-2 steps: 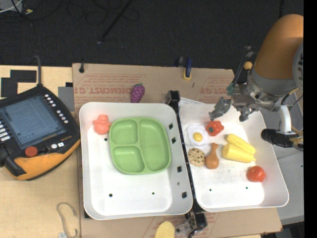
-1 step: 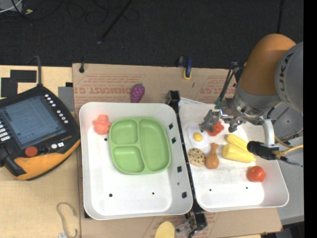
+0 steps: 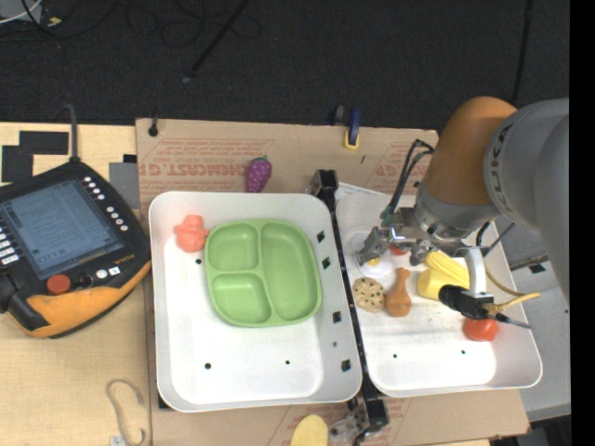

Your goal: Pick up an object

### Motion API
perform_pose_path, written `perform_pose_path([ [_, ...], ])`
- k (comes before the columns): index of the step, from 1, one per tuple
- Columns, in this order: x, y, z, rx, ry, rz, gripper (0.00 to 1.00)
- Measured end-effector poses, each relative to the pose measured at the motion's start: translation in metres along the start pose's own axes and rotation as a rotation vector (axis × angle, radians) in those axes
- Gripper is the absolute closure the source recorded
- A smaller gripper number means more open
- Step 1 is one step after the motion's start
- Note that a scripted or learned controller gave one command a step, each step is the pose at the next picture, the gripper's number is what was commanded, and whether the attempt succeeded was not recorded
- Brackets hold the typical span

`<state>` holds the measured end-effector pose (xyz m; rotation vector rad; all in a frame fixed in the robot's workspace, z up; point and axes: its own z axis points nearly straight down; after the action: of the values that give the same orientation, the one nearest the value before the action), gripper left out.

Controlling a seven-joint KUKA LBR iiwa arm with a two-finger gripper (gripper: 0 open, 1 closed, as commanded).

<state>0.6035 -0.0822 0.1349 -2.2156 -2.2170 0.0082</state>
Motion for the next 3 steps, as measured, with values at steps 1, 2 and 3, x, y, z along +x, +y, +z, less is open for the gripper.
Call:
perform_pose_path([
  [1,0.001,0.0,0.05,-0.006,-0.003,0.001,0.0],
  [2,0.0,0.0,0.038,-0.003,0.0,0.007,1.0],
  [3,-0.004,0.003,-0.025,-0.012,-0.002,0.007,1.0],
])
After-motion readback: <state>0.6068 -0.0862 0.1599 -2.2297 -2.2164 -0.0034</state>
